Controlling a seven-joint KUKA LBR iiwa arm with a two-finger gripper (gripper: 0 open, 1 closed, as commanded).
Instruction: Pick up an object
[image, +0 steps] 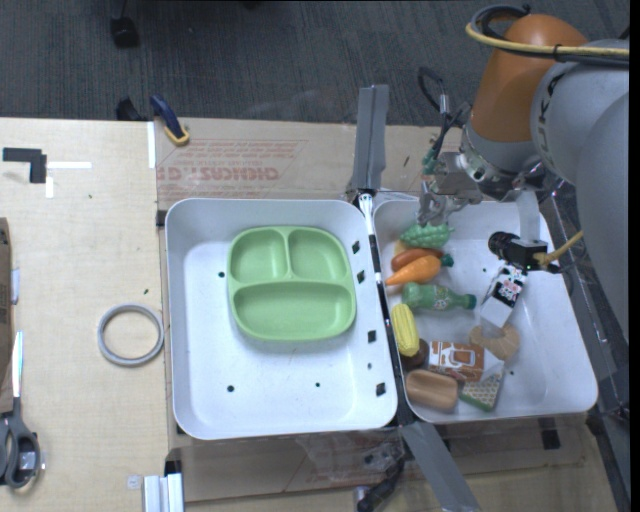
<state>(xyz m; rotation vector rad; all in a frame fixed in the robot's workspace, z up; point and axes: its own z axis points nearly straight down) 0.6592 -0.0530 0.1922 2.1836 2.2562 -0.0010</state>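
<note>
Over the right bin (560, 385), the gripper (436, 205) is hovering above the green toy (427, 236), its grip impossible to judge, nothing lifted yet.

Left bin (190, 330) — a green divided plate (292, 282) sits in it, three compartments, toward the bin's far half. Bench (70, 260) to the left: light wood. A roll of tape (131, 334) lies flat just beside the left bin. Scissors (18, 440) at the near left edge (partly cut off). A sheet of cardboard (250, 160) with printed red lettering lies behind the bins — a blue-and-yellow clamp (170, 120) at its far left corner. Dark carpet (250, 50) beyond.
</note>
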